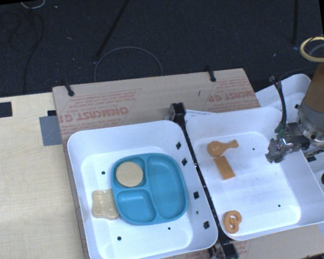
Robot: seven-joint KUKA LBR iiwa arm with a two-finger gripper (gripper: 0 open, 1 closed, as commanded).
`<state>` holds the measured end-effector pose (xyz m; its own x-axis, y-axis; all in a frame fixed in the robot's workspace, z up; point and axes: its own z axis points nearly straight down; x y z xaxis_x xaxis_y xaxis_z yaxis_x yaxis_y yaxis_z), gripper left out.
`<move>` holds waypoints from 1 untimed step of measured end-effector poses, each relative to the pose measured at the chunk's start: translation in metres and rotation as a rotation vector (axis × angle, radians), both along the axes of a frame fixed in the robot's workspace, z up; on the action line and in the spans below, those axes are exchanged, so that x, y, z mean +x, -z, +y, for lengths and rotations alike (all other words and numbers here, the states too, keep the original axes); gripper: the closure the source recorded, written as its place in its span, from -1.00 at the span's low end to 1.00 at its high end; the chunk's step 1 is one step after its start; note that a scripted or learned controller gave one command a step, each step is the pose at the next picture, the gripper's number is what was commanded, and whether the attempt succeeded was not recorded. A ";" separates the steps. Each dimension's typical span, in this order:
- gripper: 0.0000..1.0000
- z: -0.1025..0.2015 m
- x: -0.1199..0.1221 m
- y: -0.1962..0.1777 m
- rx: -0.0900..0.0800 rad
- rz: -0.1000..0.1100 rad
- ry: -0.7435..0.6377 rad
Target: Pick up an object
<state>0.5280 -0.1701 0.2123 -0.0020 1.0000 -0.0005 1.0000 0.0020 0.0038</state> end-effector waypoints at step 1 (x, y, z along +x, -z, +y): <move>1.00 -0.001 0.003 -0.063 -0.001 0.000 0.001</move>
